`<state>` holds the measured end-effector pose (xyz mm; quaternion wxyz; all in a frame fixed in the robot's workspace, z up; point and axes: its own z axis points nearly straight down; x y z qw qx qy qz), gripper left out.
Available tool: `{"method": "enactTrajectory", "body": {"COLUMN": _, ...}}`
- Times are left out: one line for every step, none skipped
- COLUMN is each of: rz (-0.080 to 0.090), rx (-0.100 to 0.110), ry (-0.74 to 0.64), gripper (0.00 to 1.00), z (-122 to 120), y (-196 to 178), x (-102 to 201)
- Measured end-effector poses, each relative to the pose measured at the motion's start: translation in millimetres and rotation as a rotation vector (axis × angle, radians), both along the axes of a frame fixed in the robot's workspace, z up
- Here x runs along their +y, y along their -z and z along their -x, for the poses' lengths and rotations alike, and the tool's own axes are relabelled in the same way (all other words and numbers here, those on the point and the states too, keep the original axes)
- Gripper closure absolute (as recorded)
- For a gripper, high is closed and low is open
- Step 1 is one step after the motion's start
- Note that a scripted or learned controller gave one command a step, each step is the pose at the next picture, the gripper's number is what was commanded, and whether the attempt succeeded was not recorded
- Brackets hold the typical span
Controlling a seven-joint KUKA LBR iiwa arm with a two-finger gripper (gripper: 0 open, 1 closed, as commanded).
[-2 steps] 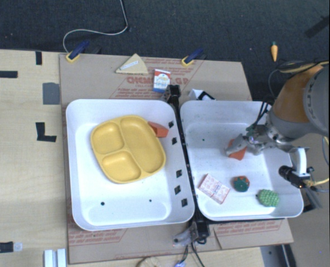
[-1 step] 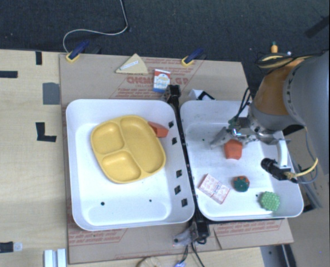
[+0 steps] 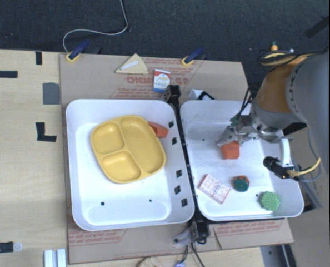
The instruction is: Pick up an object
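Cardboard-topped bench (image 3: 98, 71): my hand (image 3: 232, 139) sits right above the orange block (image 3: 230, 151); grip unclear, lift remaining.

Yellow tray (image 3: 127, 148), orange block (image 3: 230, 150), white bins (image 3: 76, 149).

Right bin (image 3: 209, 113): open floor along the left and upper part; the gripper (image 3: 231, 141) and an orange block (image 3: 230, 150) occupy the centre, with a patterned packet (image 3: 213, 187), green ball (image 3: 241, 183) and green textured object (image 3: 270, 201) crowding the lower part. Left bin (image 3: 79, 166): yellow divided plate (image 3: 127, 148) fills the middle; lower floor open.
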<state>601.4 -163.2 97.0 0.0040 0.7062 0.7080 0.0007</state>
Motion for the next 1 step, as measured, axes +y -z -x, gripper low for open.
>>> {"method": "enactTrajectory", "body": {"rz": -0.006, "rx": 0.004, "ry": -0.001, "gripper": 1.00, "z": -47.2, "y": -88.2, "x": 92.7}}
